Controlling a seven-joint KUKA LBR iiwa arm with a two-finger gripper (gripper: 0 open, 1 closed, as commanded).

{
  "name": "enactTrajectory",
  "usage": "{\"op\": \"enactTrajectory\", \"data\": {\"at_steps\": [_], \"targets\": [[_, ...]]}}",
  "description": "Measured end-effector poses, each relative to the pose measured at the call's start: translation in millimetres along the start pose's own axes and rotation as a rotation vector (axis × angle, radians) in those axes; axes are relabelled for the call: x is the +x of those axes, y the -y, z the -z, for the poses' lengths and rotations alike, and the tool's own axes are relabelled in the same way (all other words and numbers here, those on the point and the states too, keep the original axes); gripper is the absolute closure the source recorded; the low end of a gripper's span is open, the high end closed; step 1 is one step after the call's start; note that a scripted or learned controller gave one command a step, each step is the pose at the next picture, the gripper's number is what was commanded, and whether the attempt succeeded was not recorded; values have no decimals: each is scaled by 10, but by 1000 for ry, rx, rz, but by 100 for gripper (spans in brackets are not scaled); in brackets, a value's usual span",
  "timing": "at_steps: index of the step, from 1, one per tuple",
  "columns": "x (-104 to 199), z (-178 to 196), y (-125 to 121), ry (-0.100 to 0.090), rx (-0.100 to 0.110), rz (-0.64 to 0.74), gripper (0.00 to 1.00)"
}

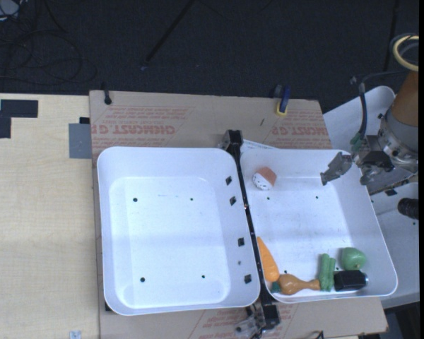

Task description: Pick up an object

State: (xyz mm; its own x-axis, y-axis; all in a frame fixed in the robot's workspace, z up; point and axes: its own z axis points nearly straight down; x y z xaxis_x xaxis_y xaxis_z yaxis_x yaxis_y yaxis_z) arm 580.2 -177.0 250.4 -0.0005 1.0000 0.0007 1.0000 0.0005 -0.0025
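The right bin (pixel 307 210) holds several small items. A pink-and-white round piece (pixel 263 179) lies near its back left corner. Along the front wall lie an orange carrot (pixel 268 258), an orange pear-shaped toy (pixel 297 284), a green ridged stick (pixel 327 272), a green round lump (pixel 352 258) and a black block (pixel 350 280). My gripper (pixel 358 175) hovers over the bin's back right rim, open, with nothing between its fingers. It is well apart from every item.
The left bin (pixel 120 189) sits beside the right one, with a black divider strip (pixel 242 217) between them. Both rest on a cardboard sheet (pixel 198 119). A blue-and-yellow clamp (pixel 283 99) stands at the cardboard's back edge. A wooden table (pixel 35 224) lies to the left.
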Motion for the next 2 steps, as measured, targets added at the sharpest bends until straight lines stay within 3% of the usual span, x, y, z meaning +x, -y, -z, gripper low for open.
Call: {"op": "enactTrajectory", "data": {"at_steps": [1,2], "targets": [[242,2976,569,5,-18,2,0],[246,2868,556,1,1,2,0]]}}
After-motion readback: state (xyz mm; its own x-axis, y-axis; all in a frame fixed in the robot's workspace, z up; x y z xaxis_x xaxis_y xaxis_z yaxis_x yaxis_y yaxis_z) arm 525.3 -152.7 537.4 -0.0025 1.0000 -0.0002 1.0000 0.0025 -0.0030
